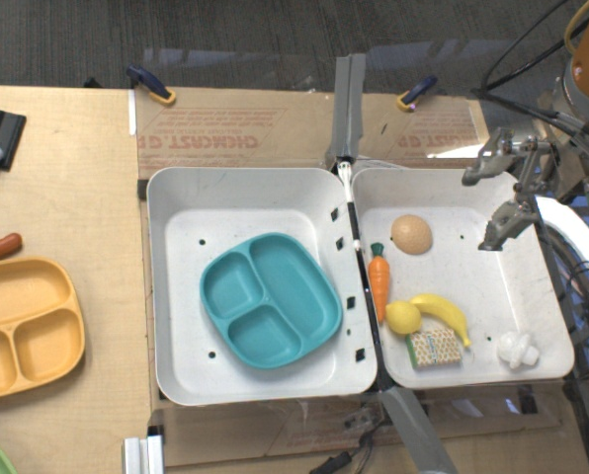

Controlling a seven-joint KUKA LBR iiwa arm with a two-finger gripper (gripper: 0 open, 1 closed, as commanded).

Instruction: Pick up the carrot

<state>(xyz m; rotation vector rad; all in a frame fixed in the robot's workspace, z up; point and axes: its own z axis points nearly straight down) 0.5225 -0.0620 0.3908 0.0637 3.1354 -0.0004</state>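
Carrot [378, 280] untouched, lying lengthwise against the left wall of the right bin [546, 309], beside the lemon [402, 317]; gripper [490, 203] spread wide and unladen, well apart at the far right; approach, descent and grasp all remain.

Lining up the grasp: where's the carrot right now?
The carrot lies in the right bin, against its left wall, below-left of the egg and just above the lemon.
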